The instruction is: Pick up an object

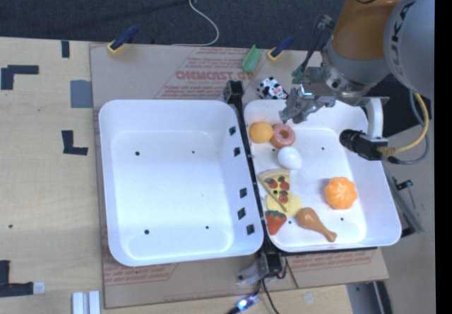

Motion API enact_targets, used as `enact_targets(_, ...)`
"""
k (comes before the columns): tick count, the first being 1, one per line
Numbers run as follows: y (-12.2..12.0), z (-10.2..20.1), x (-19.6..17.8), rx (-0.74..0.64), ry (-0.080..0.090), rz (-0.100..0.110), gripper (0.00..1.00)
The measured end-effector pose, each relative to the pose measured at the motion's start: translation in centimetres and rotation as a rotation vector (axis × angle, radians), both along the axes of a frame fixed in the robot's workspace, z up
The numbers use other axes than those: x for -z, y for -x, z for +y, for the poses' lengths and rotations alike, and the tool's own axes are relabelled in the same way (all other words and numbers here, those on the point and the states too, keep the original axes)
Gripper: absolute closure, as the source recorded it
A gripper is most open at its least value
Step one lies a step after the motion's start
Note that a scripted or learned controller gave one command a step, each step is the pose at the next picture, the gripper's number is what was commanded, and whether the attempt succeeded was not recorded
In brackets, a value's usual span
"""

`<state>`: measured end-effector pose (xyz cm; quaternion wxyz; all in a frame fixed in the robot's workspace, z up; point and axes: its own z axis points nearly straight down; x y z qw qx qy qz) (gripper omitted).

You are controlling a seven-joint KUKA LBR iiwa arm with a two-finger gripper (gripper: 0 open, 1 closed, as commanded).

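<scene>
- White plastic, two shallow bins side by side on the counter [42, 164]; a brown cardboard sheet [198, 80] lies under them.
- Left bin [169, 245]: bare white floor with a few small dark dots.
- Right bin [378, 231] carries all the toy food.
- Orange ball [260, 132] sits at the far left of the right bin, touching a pink-iced doughnut [284, 137] on its right.
- White egg [289, 158] lies just in front of the doughnut.
- Pizza slice [279, 191] lies along the left wall, with a strawberry [275, 221] at its near end.
- Chicken drumstick [314, 223] lies near the front edge, just right of the strawberry.
- Tangerine [340, 192] sits alone toward the right side, well apart from the egg.
- Black-and-white cow toy [268, 87] stands outside the bin, by its far rim.
- Grey arm with orange band [371, 13] reaches in from the right.
- End effector [295, 111] hangs over the far part of the right bin, just above the doughnut; nothing visible between its fingers. Cannot tell whether they are apart or together.
</scene>
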<state>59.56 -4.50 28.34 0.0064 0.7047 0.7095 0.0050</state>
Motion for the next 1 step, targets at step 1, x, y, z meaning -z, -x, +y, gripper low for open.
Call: enact_targets(1,2.36,9.83,4.1,-0.003,-0.004,0.022,1.0)
